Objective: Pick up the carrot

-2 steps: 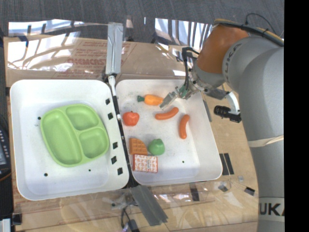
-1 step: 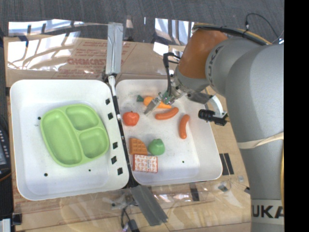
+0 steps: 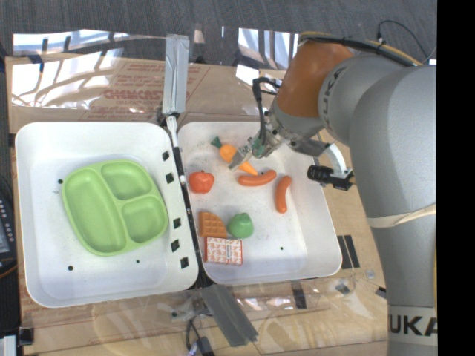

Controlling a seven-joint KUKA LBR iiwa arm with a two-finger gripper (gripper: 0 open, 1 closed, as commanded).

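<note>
The carrot (image 3: 227, 152), orange with a green top, is seen lying in the right bin (image 3: 320, 254) near its far wall. The gripper (image 3: 245, 156) is lowered just beside it, above a small orange piece (image 3: 249, 169); the jaws are too blurred to judge, so their state cannot be told. Two sausages (image 3: 257, 178), a tomato (image 3: 200, 182), a waffle (image 3: 211, 223) and a green apple (image 3: 240, 225) are scattered nearby. A green divided plate (image 3: 111, 206) is set in the left bin (image 3: 37, 162).

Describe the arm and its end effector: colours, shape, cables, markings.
The arm is bulky, rounded and grey, with an orange band above the wrist. Black cables loop over its top. White "KUKA" lettering shows low on its body. The end effector is small, slim, dark and metallic.
</note>
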